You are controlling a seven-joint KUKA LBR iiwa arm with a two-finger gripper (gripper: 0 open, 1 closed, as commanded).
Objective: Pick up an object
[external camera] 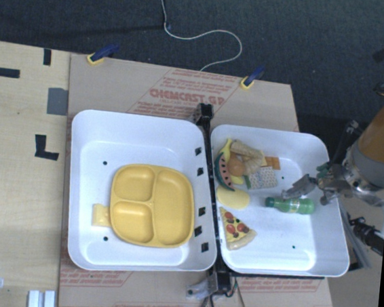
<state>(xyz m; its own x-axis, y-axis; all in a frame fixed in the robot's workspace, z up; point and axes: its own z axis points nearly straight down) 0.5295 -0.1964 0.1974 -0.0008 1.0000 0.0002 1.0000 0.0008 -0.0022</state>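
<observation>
Camera view looks down on a small green bottle (pixel 291 205) lying flat in the right bin (pixel 317 261), long axis left-right, paler cap end pointing left. Just beside it, the gripper (pixel 306 185) hovers, fingers spread, holding nothing.

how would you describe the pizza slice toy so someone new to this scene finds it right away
Start at the right-hand shallow white bin, beside the one holding the yellow divided plastic tray. Look along its left wall toward the near corner: the small toy pizza slice lies there, just below a pale yellow rounded piece. It is the only triangular item, tan-crusted with red topping spots.
</observation>
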